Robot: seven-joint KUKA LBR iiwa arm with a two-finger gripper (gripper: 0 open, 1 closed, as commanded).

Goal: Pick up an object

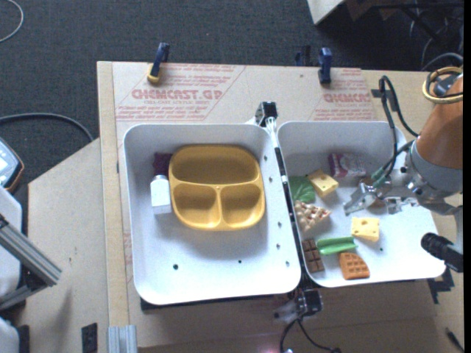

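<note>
**Hovering over the toy food, nothing gripped**

Reaching in from the right, the gripper (360, 201) hangs low in the right bin (331, 134). Its fingers look slightly spread with nothing between them, though the metal blurs against the white floor.

Candidates lie close: a cheese wedge (366, 229) just below the fingertips, a cheese cube (322, 183) to the left, and a green bean (335, 244), waffle (354, 265) and chocolate bar (313, 255) nearer the front. The left bin (140, 219) holds a yellow tray (216, 186) and a white bottle (160, 194).

The risk, I judge, is closing on bare floor between wedge and cube, or nudging the wedge aside so the fingers glance off its slanted faces.
</note>
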